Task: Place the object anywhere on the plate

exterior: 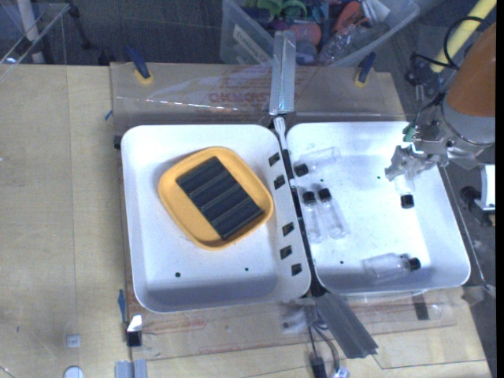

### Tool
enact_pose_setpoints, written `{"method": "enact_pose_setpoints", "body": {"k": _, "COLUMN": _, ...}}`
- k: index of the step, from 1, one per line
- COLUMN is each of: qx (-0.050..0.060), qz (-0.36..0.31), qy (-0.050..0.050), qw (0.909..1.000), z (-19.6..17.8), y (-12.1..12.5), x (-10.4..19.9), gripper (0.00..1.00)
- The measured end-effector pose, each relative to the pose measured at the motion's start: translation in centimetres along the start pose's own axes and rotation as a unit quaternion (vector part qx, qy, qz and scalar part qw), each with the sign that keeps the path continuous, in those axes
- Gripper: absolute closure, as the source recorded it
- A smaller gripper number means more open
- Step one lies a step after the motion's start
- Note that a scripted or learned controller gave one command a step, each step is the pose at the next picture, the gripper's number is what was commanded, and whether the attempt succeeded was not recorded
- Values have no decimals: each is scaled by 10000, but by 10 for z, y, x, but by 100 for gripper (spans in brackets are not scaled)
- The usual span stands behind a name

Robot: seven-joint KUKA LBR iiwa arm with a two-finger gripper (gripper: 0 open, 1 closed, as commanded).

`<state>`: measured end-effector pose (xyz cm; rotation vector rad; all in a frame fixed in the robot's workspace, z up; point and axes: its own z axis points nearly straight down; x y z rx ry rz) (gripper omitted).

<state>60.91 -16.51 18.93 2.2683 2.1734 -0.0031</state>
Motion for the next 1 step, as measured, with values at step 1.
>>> {"method": "enact_pose_setpoints", "body": {"k": 1, "qx": -2, "qz": 1, "qy": 0, "qw": 10000, "z": 0, "y": 0, "x": 0, "gripper": 0}}
